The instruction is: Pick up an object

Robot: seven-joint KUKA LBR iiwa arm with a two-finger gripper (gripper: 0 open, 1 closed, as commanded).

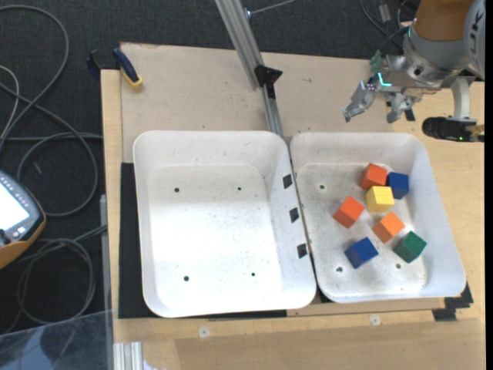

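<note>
Currently: seven blocks sit in the right bin (439, 206); the gripper (377, 108) hangs apart from them, holding nothing.

Nearest you in that bin you will find a blue block (360, 252) and a green block (410, 246), side by side near the front wall. Just behind them lies an orange block (389, 226), with a second orange block (349, 211) to its left. Further back, a yellow block (380, 199) touches another blue block (398, 184), and a third orange block (374, 176) sits just behind the yellow one. The left bin (154, 206) adjoins this one along a shared edge. Beyond the right bin's far rim, over the bare bench (192, 91), you see the gripper with its fingers spread, well apart from every block. The arm (443, 21) enters from the upper right.
</note>
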